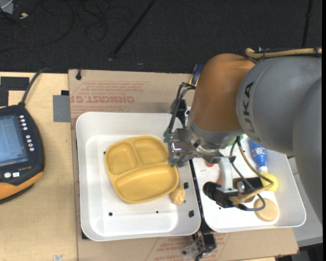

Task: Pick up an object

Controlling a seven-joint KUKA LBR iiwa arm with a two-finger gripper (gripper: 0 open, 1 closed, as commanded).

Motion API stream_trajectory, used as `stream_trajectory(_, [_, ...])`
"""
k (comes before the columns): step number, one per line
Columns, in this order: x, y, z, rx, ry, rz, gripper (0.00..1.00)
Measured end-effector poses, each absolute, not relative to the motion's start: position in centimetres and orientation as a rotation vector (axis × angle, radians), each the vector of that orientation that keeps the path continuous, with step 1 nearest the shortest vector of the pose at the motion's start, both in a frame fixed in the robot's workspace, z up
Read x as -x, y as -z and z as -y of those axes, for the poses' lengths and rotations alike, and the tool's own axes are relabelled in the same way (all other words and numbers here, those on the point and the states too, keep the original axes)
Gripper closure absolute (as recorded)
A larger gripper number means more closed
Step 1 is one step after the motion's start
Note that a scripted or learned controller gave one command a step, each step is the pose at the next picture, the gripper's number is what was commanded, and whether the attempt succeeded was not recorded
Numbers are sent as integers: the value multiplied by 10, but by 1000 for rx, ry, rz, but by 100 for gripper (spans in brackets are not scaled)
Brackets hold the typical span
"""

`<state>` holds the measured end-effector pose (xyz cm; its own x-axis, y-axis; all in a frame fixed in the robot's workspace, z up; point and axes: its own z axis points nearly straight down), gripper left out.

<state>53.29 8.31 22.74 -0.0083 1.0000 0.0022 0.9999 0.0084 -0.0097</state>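
Approach step: gripper (pixel 176 155) low at frame centre over yellow divided plate's (pixel 141 170) right rim, finger state cannot be told; next likely needs a firm rim pinch, then lift.

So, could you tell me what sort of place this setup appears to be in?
Probably a robotics lab: a grey KUKA arm with an orange band reaches over two shallow white bins, a black-and-orange teach pendant lies beside them, and cables trail across the dark floor.
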Motion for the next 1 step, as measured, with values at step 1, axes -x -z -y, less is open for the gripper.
stream_trajectory(1, [-475, -353, -61, 2224, 12, 2223, 100])
